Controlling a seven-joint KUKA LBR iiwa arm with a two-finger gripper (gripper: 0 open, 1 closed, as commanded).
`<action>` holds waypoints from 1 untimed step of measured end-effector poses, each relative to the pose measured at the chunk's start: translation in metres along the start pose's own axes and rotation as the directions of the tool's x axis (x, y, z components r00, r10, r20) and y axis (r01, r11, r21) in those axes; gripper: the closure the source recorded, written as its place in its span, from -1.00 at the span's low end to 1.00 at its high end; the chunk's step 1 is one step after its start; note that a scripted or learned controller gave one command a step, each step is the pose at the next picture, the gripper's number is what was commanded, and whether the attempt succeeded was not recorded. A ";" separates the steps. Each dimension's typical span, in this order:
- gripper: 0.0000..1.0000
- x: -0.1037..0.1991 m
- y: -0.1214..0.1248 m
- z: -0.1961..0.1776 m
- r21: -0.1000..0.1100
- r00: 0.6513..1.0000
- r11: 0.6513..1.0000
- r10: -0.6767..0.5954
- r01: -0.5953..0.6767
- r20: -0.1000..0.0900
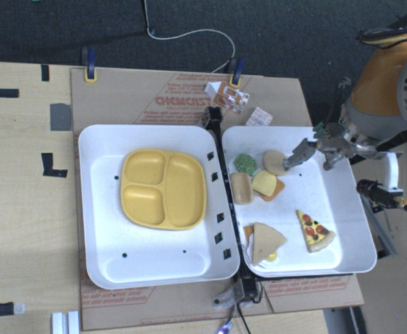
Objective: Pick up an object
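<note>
Below us we see two shallow white bins side by side, smooth plastic with rounded corners, on a sheet of printed brown cardboard. Within the left bin (95, 256) sits a yellow tray (164, 188), glossy and soft-edged, split into three compartments.

Inside the right bin (349, 207) lies a cluster of toy foods. A pizza slice (314, 232) rests near the right wall, a flat wedge with red dots on yellow; its tip points toward the upper left and its crust toward the lower right, so its long axis runs on that diagonal. A tan folded wedge (266, 242) lies near the front left corner. Further back we see a bumpy green piece (244, 163), a pale bread-like cylinder (241, 187) standing lengthwise front to back, a yellow block on an orange base (266, 184) and a rounded beige lump (274, 162).

Above the bin's back right part hangs the gripper (302, 154), grey metal, slanting down toward the beige lump. We cannot tell whether it is spread or closed, and we see nothing held in it.
</note>
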State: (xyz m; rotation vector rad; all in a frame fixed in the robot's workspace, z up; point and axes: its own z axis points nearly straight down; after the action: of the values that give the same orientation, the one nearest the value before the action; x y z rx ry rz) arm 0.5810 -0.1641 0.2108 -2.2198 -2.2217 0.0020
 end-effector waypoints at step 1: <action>-1.00 -0.004 0.036 0.132 -0.003 1.000 1.000 -0.002 0.002 0.001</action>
State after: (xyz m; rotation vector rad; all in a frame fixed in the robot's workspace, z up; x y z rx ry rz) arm 0.6169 -0.1685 0.0787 -2.2202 -2.2256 0.0006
